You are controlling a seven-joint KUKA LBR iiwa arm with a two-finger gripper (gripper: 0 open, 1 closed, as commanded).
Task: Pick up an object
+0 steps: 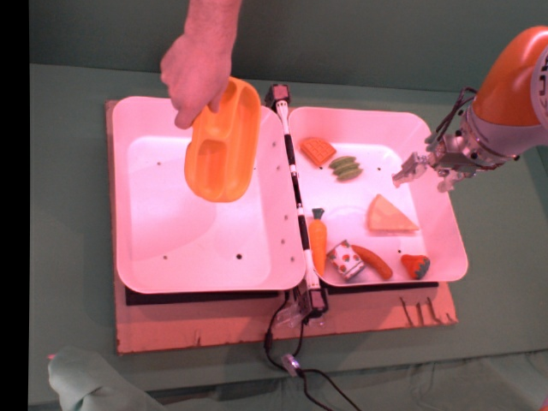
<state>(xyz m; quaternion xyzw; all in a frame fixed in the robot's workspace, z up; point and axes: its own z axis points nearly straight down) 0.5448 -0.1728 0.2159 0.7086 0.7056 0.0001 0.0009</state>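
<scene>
Carrot [318,241] and small printed carton [346,259], label possibly unreadable, lay in right bin [445,238]; gripper [409,171] hovered, grip state unclear; hand [195,75] held orange tray [224,141].

We saw two white bins, the left bin [154,229] and right bin [441,229], resting on a brown board [205,332], with black cables [295,371] trailing across the green bench [497,349].

the arm [516,67] was a rounded orange shell over a grey band at the wrist. below it sat a cluster of silver metal parts with dark cables looping along the side, and the gripper [411,169] ended in slim, pale metal fingers.
</scene>
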